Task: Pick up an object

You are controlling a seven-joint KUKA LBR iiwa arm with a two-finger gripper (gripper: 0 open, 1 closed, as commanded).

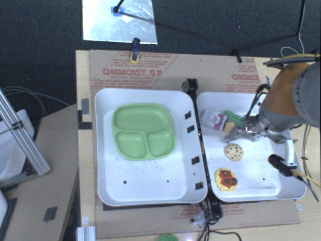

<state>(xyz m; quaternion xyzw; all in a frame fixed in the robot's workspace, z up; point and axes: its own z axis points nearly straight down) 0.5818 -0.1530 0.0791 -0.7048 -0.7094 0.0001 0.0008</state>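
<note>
The gripper sits low in the right bin, its opening impossible to tell, beside the carton and cookie; nothing looks lifted yet.

The arm is built of rounded grey segments with a smooth, slightly glossy shell, and a broad orange band wraps the section above the wrist, shading to a duller brown on its lower side. Below the band the wrist narrows into a darker grey collar. The pincer is bare silvery metal, small and angular, with slim parts that catch the light. Thin dark cables loop from the wrist down toward the pincer, and a yellowish wire runs along the top of the arm.
</note>
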